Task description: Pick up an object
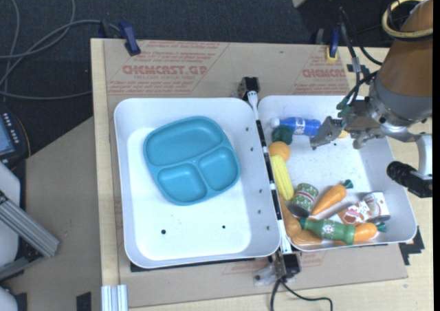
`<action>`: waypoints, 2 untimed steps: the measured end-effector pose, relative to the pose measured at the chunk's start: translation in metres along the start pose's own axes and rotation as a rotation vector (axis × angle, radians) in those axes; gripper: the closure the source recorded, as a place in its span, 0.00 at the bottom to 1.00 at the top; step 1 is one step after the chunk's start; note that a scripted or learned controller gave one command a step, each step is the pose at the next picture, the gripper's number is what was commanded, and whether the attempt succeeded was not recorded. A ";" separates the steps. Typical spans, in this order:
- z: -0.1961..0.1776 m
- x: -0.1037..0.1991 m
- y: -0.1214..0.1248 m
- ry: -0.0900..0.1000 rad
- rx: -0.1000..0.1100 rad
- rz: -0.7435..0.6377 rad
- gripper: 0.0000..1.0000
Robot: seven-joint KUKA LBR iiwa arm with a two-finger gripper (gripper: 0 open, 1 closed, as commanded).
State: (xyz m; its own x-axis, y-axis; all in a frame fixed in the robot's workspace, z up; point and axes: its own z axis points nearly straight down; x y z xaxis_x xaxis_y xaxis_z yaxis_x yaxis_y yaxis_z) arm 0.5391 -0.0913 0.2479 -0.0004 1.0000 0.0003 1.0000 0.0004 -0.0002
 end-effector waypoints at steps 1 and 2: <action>0.093 -0.051 -0.036 0.000 0.011 0.007 0.00; 0.138 -0.051 -0.043 -0.010 -0.020 0.002 0.00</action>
State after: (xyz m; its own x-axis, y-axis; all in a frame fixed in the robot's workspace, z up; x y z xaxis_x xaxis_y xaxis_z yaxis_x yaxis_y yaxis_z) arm 0.4958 -0.1426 0.1095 0.0015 1.0000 -0.0095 0.9998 -0.0013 0.0201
